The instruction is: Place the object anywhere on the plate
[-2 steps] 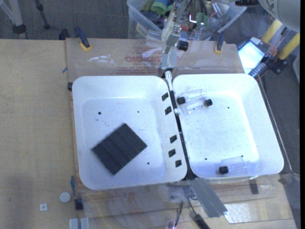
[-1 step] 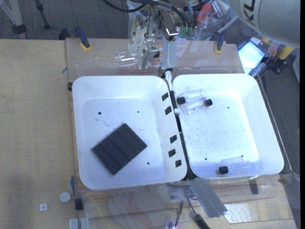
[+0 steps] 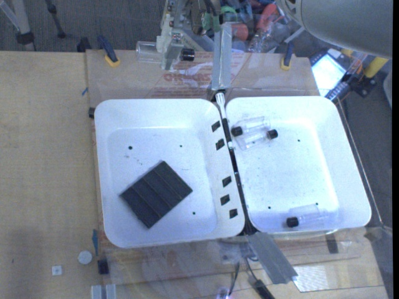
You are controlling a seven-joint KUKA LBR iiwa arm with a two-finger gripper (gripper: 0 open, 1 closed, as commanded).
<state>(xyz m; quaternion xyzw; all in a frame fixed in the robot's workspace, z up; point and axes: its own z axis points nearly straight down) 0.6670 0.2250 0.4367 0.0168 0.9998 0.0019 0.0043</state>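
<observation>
We see the vial (image 3: 148,52) lying crosswise in the gripper (image 3: 171,48) at the upper middle of the frame. The fingers (image 3: 167,42) pinch it about mid-length, its clear body sticking out to the left and its black cap to the right. It hangs over the bench beyond the bins' top edge, not over either bin.

The plate (image 3: 156,193) lies in the lower middle of the left bin (image 3: 103,167), well below the gripper in the frame. It is turned cornerwise, with bare white floor on all sides and no corner touching a wall. In the right bin (image 3: 349,167), two more vials (image 3: 252,132) lie at its upper left and another (image 3: 305,219) by its bottom wall.

The held vial is a short transparent tube, hard to make out against the bench.
</observation>
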